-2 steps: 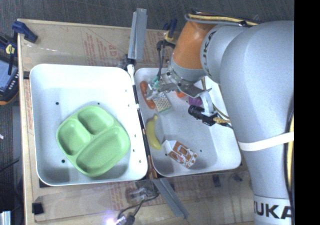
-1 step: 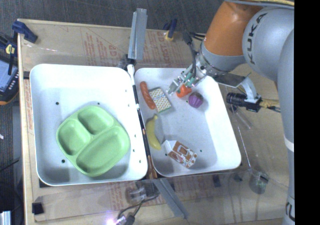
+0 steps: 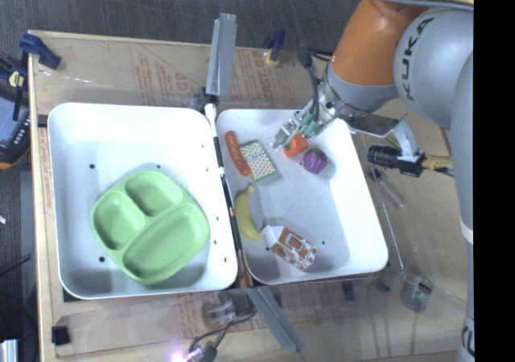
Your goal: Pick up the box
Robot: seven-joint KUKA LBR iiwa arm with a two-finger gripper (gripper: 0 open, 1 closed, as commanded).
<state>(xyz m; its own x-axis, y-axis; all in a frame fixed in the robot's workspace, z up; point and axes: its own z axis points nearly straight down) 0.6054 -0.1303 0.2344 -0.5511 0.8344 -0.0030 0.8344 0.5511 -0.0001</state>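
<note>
The arm (image 3: 402, 47) reaches in from three o'clock and bends down over the far edge of the right bin (image 3: 366, 224), its orange band high at about one o'clock of the view. Its claw (image 3: 296, 137) hangs low over the bin's twelve o'clock area, just above a small orange piece (image 3: 298, 144); whether that piece sits between the claw's tips or merely under them cannot be told, nor can the width of the claw's opening. Just beside it, toward four o'clock, lies a purple item (image 3: 315, 162). The box (image 3: 291, 247), a small carton with a white top and a brown printed side, lies on its side near the bin's six o'clock edge, well apart from the claw. A yellow banana (image 3: 247, 213) lies just beside the box toward ten o'clock, along the bin's left wall. Farther up that wall a reddish sausage (image 3: 236, 154) lies next to a patterned flat packet (image 3: 258, 161). The left bin (image 3: 72, 135) holds a green divided plate (image 3: 150, 226) toward its six o'clock side. Both bins rest on the wooden tabletop (image 3: 121, 71).
</note>
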